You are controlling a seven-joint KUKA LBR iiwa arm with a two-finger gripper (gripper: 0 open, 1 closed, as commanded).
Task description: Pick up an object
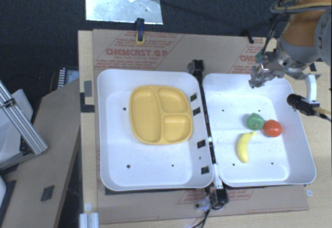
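Right shallow white bin: three small objects are being held near its right side. A green round object is lying touching an orange-red round object; a yellow banana-shaped object is lying just below them, close to the green one.

Left shallow white bin: a yellow three-compartment plastic plate is being carried at its centre.

Two-finger gripper: it is being held over the right bin's upper rim, well apart from the three objects. Its finger spacing is too small and blurred to be made out; nothing is seen between them. The grey arm is being cut off at the right edge.
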